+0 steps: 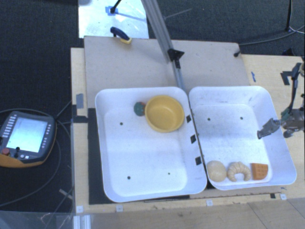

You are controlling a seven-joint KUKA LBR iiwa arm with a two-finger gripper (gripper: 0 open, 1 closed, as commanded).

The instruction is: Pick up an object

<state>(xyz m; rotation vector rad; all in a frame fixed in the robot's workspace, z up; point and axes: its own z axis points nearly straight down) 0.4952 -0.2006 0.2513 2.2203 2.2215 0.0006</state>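
Nearest the camera, three small pieces line the right bin's (274, 104) front wall: pale bun (216, 170), croissant (239, 171), orange wafer (259, 171). Gripper (269, 128) hangs at the bin's right rim; grip state: cannot tell. Best descend squarely over one piece. Croissant looks curved, ridged, graspable.

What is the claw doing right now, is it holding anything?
Claw: over the right bin's right edge, nothing visible in it; open or closed cannot be told.
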